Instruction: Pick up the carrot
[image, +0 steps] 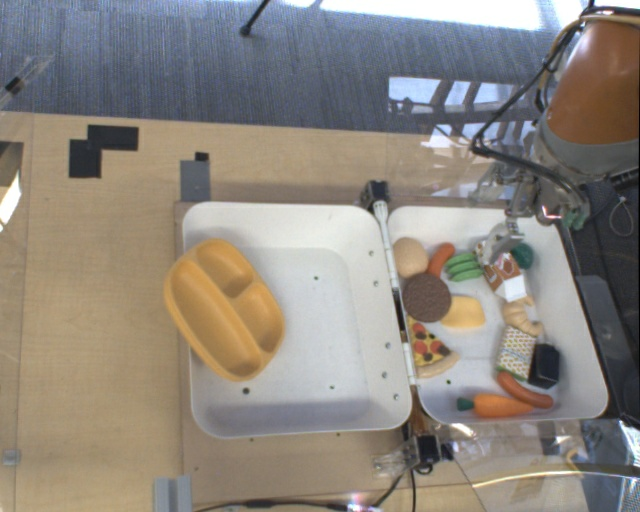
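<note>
No writing can be read on any item. The carrot (497, 405) lies flat at the near edge of the right bin (585, 340), its long axis running left to right with the green stalk end pointing left, just beside a red sausage (524, 390). The gripper (500, 243) hangs over the bin's far side, well apart from the carrot; how its jaws stand cannot be told.

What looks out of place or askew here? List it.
The yellow divided plate sits skewed in the left bin, hanging over its left rim. The toy food is heaped in the right bin; the carrot lies near its front wall.
</note>
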